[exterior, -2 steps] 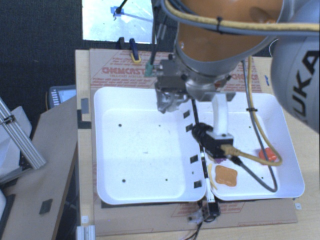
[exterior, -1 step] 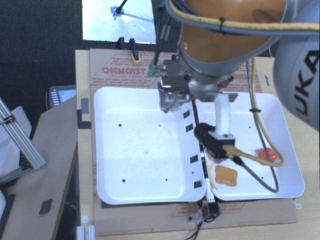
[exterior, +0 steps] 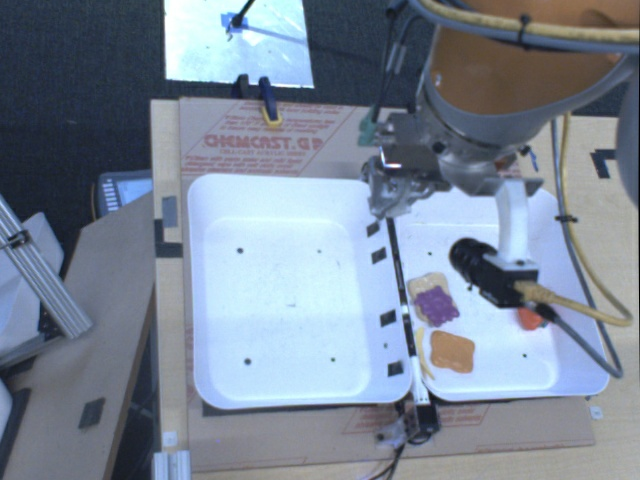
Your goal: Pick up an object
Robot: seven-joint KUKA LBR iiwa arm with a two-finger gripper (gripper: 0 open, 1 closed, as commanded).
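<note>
Pincer (exterior: pixel 392 200) hangs at the far end of the divider between two smooth white bins; its grip cannot be told. Right bin (exterior: pixel 570 363) holds a bumpy purple piece (exterior: pixel 437 305), a flat orange slab (exterior: pixel 452 351) and a small red bit (exterior: pixel 529 319).

Two shallow white bins sit side by side on the bench, the left bin (exterior: pixel 280 298) and the right bin (exterior: pixel 540 368) meeting along a dark divider strip (exterior: pixel 395 288). Under them lies a sheet of brown cardboard (exterior: pixel 260 138) with red lettering, showing past the bins' far edge. A blue-and-yellow clamp (exterior: pixel 268 103) grips the cardboard's far edge. Beyond it, a shiny silver panel (exterior: pixel 235 28) lies on dark carpet. Off the bench's left edge stand an aluminium rail (exterior: pixel 35 268) and a grey device (exterior: pixel 122 190)
</note>
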